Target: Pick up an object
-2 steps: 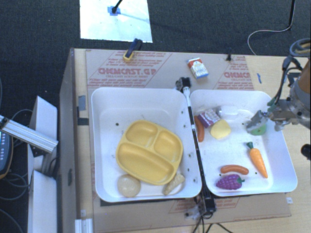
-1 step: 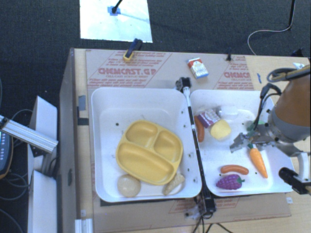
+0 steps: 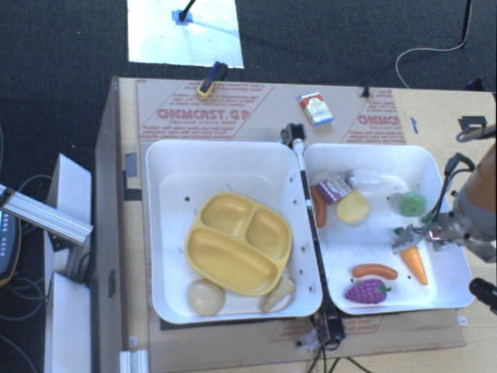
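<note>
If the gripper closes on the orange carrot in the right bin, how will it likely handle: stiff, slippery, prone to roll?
The carrot looks like smooth moulded plastic, so probably stiff and light. Its tapered cone shape may let it slip out of the gripper toward the narrow tip. Pushed, it would likely roll in an arc.

Grey arm (image 3: 475,200) with an orange band, black cable looping alongside.

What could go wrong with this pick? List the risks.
1. The gripper sits right at the carrot, close to the right bin's wall; that wall may block a clean grasp.
2. The carrot tapers, so it could slip out when lifted.
3. The sausage and grapes lie close by and may get nudged.
</note>
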You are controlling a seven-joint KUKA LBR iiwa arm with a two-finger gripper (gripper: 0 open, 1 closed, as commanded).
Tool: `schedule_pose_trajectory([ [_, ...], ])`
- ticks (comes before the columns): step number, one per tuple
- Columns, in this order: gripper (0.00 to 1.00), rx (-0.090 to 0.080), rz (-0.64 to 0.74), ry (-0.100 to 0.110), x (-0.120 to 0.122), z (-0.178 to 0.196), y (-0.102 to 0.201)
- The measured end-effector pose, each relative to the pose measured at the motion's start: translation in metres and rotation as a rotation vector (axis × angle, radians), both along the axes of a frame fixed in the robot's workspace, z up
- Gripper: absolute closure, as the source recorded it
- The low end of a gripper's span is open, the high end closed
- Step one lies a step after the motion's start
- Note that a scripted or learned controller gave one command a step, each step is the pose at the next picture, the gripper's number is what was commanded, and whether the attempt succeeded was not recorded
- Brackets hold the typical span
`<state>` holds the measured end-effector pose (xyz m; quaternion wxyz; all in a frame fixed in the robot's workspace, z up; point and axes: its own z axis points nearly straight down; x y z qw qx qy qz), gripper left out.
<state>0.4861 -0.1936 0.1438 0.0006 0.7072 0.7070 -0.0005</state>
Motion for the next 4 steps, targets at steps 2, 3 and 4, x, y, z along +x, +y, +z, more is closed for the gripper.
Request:
schedule_pose_trajectory([
  [2,1.00,0.001,0.003,-0.004,0.003,-0.049,-0.011],
  [3,1.00,0.003,0.005,-0.001,0.045,-0.060,0.061],
  [4,1.00,0.002,0.005,-0.004,0.089,0.041,0.116],
])
